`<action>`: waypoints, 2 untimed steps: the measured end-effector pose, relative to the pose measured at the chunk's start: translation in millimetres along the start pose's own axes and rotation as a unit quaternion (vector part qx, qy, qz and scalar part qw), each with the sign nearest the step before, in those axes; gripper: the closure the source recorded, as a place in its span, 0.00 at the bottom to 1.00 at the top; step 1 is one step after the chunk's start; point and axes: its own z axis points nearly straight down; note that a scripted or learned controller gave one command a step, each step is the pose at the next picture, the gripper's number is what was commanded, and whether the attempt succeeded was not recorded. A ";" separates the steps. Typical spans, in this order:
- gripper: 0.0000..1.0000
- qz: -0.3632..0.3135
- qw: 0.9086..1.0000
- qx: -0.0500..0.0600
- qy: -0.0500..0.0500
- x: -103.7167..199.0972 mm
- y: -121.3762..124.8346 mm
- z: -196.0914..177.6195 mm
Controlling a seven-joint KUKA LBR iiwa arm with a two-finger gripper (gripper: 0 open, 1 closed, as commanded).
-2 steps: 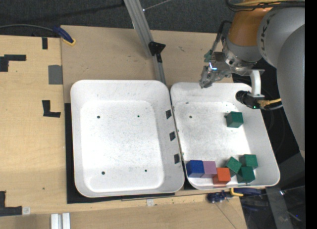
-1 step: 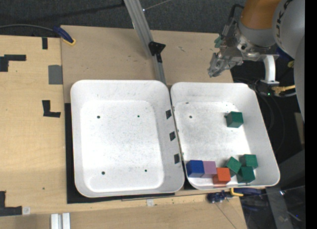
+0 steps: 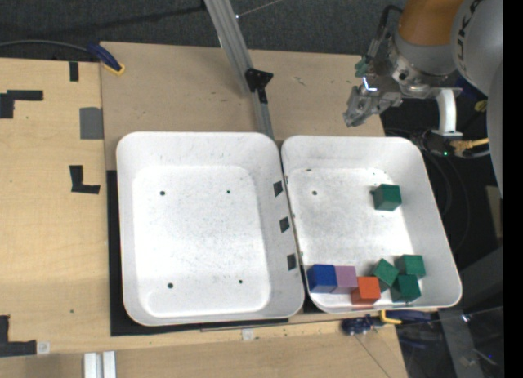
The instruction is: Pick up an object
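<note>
My gripper (image 3: 358, 114) hangs above the bench just beyond the far edge of the right bin (image 3: 359, 148), with nothing visible between its fingers. In the right bin a green cube (image 3: 386, 197) lies alone near the right wall. Along the near edge sit a blue cube (image 3: 322, 277), a purple cube (image 3: 346, 277), an orange cube (image 3: 367, 289) and three more green cubes (image 3: 402, 275) crowded together.
The left bin (image 3: 196, 225) stands beside the right one. A slanted metal pole (image 3: 233, 37) with a black clamp rises behind the bins. Cables run along the bench's right side. Black tape marks lie on the wood at far left.
</note>
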 end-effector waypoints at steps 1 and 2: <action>1.00 -0.001 1.000 0.001 0.000 38.4 -35.7 9.2; 1.00 -0.002 1.000 0.002 0.001 90.6 -68.9 20.8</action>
